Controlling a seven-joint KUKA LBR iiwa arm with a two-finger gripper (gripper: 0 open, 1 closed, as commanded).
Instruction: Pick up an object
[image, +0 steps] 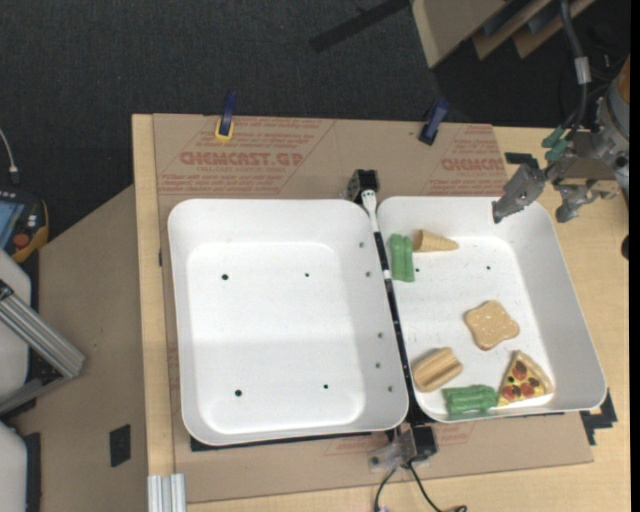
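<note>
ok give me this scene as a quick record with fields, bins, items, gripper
left bin: white, shallow
right bin: white, shallow, holds six toy foods
far items: green piece by the divider, cone beside it
middle item: toast slice
near items: bread roll, green vegetable, pizza slice
gripper: above the right bin's far right corner, fingers apart, holding nothing
task state: no object picked up yet
</note>
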